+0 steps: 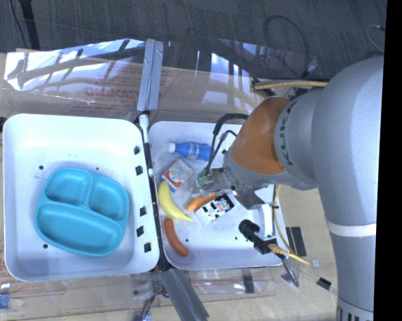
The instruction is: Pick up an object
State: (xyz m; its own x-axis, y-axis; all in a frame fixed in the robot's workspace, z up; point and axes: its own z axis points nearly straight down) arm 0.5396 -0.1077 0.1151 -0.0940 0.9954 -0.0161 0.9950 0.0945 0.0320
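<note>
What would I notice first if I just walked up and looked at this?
Probably the big grey arm with its orange band, leaning over the right bin. Then the bright blue tray, alone in the left bin. Beside the arm lies a little heap: a banana, a bottle and a sausage.

The tray point(82, 212) lies in the left bin point(22, 135). In the right bin point(203, 256), the bottle point(190, 150) is at the far end, the banana point(172, 203) in the middle left, the sausage point(175, 238) nearest.
</note>
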